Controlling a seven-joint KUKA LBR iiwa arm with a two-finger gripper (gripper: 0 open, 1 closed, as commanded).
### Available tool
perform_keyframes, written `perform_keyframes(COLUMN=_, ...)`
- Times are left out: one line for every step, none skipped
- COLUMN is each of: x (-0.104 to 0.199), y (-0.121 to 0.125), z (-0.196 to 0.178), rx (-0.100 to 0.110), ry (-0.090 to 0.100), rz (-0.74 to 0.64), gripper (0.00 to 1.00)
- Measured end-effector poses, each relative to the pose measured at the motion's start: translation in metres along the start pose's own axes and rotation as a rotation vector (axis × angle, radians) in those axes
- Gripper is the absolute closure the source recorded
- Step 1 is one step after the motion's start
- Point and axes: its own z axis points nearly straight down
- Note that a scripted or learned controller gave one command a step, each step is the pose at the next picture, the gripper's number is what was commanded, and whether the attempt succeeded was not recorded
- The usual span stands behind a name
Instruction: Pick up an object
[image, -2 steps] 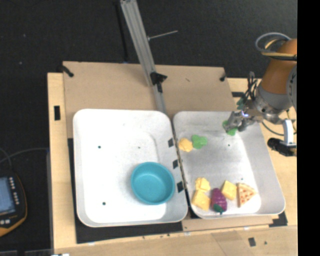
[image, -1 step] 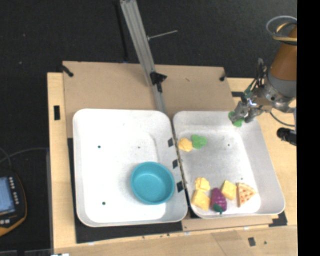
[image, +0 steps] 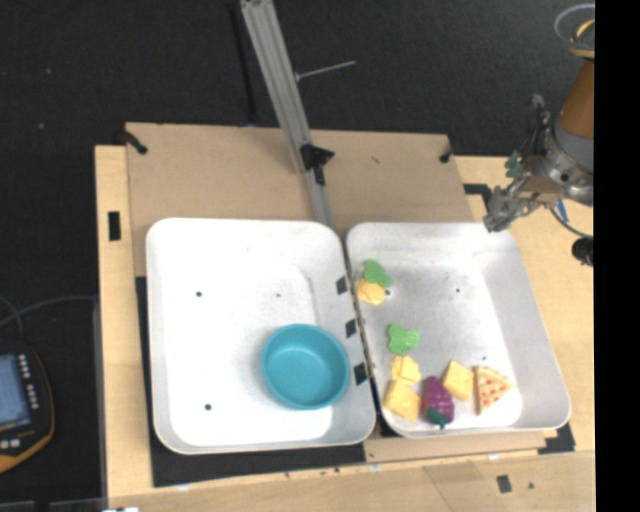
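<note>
A: What lies nearest the camera?

B: In the right bin (image: 520, 290), along its near edge, a cluster of toy foods. A pizza slice (image: 490, 387) sits toward the near right corner, with a yellow cheese block (image: 457, 379) just beside it on the left. Next comes a purple grape bunch (image: 437, 400), touching or nearly touching a larger yellow cheese wedge (image: 402, 398), with another small yellow piece (image: 404, 369) just behind that.

A: And the left bin (image: 200, 260)?

B: It holds a blue bowl (image: 304, 365), upright, toward the near right corner by the divide between the bins.

A: Farther back?

B: A green piece (image: 403, 338) lies just behind the yellow cluster. Beyond it, close to the right bin's left wall, a green-and-yellow piece (image: 373, 282) rests by itself, well apart from the rest.

A: Where is the arm?

B: At the far right, over the bench (image: 115, 320), with the gripper (image: 500, 212) hanging by the right bin's far right corner, well apart from every toy.

A: Are the jaws released or clenched?

B: I cannot tell; they look too small and dark. Nothing shows between them.

A: Farthest of all?

B: A grey metal pole (image: 285, 90) rises at a slant from behind the bins.
</note>
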Motion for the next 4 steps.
perform_keyframes(x=0.044, y=-0.019, z=0.011, rx=0.007, ry=0.001, rz=0.001, gripper=1.0)
perform_keyframes(x=0.094, y=-0.042, z=0.02, rx=0.007, ry=0.002, rz=0.0, gripper=1.0)
perform_keyframes(x=0.148, y=-0.053, z=0.027, rx=0.006, ry=0.003, rz=-0.001, gripper=1.0)
perform_keyframes(x=0.191, y=-0.068, z=0.017, rx=0.005, ry=0.004, rz=-0.002, gripper=1.0)
